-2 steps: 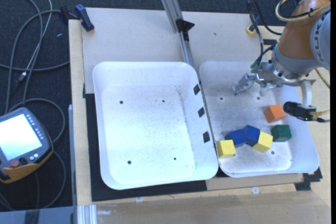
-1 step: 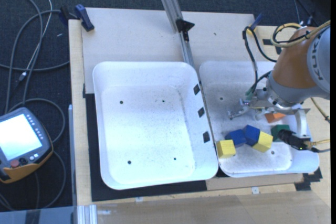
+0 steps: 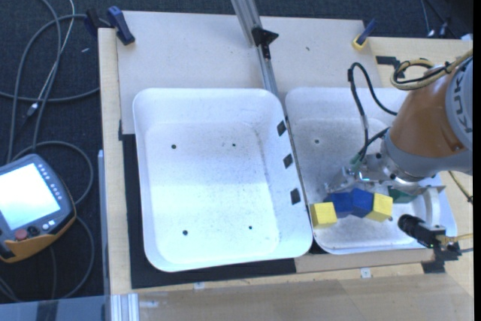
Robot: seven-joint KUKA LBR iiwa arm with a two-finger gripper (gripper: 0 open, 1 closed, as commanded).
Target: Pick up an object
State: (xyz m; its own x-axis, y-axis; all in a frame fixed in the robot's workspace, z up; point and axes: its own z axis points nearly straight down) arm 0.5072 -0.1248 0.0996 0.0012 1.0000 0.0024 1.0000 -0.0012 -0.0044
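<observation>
Gripper (image 3: 359, 178) hangs low in the right bin (image 3: 331, 107), just above the blue block (image 3: 352, 202). Yellow blocks (image 3: 324, 214) flank that block. Finger state: cannot tell.

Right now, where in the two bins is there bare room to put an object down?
The left bin has bare floor from wall to wall. In the right bin, only the far part is bare; its near end is crowded by the gripper, blue block and two yellow blocks.
</observation>
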